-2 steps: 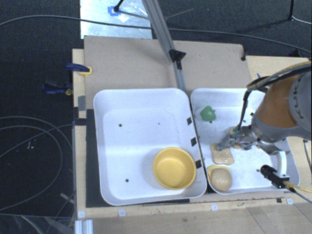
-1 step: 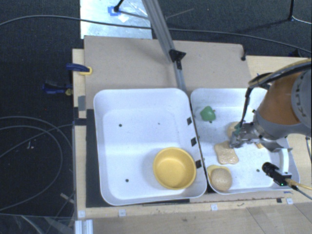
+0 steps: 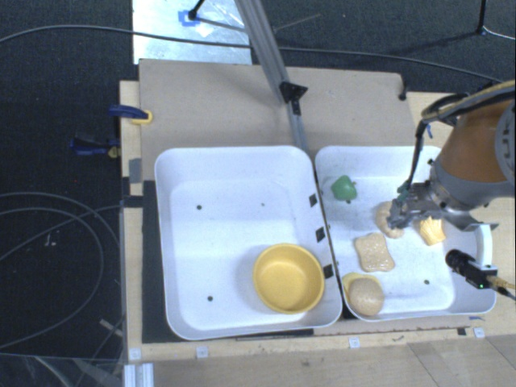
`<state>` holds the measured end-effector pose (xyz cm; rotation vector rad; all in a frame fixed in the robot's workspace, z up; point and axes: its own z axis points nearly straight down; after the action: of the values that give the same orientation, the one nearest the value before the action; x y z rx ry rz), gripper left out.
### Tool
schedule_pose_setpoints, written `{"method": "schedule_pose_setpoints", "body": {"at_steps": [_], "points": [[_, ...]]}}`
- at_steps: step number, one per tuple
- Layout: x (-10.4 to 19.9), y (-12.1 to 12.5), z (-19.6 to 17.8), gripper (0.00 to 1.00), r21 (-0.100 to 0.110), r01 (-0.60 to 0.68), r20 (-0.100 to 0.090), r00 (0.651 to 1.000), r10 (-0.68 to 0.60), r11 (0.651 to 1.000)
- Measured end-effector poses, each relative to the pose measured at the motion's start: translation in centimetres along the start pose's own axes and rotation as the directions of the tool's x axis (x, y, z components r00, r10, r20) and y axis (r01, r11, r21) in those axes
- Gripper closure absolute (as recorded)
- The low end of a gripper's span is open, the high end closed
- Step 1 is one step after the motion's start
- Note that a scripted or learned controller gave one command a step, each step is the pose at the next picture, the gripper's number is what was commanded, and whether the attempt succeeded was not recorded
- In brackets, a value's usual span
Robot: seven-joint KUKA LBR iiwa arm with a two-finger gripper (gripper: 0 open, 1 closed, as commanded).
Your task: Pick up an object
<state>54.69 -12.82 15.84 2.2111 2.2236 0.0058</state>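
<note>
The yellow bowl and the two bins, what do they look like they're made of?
Yellow bowl: probably plastic, with a smooth, even colour and soft sheen. Left bin and right bin: likely moulded plastic, white and matte, with rounded corners.

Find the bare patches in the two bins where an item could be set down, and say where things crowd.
Free: most of the left bin, everywhere but the yellow bowl in its near right corner. In the right bin, the far strip behind the green toy. Crowded: the right bin's middle, with the end effector, cracker, yellow piece and tan round item.
</note>
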Motion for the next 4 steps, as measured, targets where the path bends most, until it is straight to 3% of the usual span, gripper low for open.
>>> {"method": "schedule_pose_setpoints", "body": {"at_steps": [1, 4], "points": [[0.0, 0.2, -4.7, 1.0, 0.0, -0.001, 0.0, 1.0, 0.001, 1.0], [15.8, 8.4, -6.8, 1.0, 0.002, 0.005, -0.004, 1.0, -0.005, 1.0]]}}
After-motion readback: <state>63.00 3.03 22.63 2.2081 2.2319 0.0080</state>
